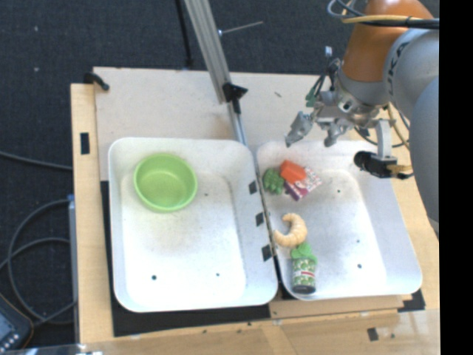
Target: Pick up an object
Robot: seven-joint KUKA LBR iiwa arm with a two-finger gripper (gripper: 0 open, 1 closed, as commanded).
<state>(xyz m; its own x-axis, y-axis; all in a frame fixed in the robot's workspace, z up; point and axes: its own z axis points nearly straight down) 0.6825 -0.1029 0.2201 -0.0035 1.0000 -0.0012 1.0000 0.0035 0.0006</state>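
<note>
My gripper [316, 132] hangs over the far edge of the right bin [384, 265], open, with nothing between its fingers. Just below and left of it lies a small cluster: a green broccoli-like toy [273, 181], an orange piece [293, 171] and a purple-and-white packet [304, 186]. Further toward the front of the same bin lie a tan croissant [291, 230] and a green can [303, 270] with a dark red label, lying near the bin's left wall.
The left bin [185, 265] holds a light green bowl [165, 182] at its far left. A slanted metal post [213, 50] rises behind the gap between the bins. Bare bench [162, 102] lies behind both bins.
</note>
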